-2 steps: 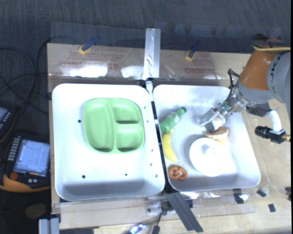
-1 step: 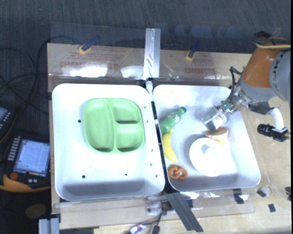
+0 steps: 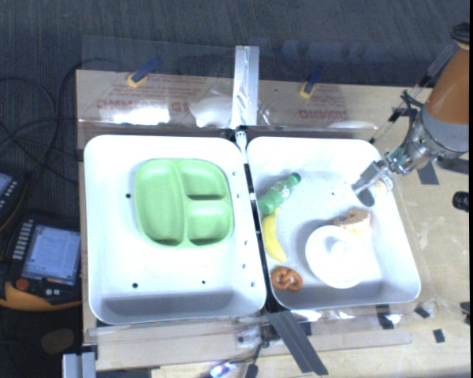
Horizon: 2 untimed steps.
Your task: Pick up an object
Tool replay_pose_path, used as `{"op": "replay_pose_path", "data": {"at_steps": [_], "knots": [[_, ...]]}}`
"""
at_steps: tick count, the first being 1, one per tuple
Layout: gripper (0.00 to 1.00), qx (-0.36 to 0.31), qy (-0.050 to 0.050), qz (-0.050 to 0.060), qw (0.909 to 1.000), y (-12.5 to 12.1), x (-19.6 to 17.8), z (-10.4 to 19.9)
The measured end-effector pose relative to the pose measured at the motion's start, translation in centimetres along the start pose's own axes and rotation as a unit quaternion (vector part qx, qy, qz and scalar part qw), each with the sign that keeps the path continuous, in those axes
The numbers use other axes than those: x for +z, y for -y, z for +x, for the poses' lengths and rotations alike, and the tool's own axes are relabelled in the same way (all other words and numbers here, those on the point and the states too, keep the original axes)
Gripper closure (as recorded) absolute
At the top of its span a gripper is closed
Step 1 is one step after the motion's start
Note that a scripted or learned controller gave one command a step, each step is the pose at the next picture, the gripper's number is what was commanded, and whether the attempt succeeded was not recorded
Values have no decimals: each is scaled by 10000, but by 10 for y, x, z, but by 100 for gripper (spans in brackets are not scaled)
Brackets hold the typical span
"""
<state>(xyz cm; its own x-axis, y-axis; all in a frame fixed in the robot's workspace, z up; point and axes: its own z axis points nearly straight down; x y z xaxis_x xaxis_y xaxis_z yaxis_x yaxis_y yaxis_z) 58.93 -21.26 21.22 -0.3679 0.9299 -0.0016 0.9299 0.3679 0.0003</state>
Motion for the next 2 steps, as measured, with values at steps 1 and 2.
{"op": "replay_pose_path", "data": {"at_steps": [1, 2], "knots": [[100, 477, -10, 5, 9989, 19, -22, 26], [100, -457, -3, 8, 9990, 76, -68, 61]]}}
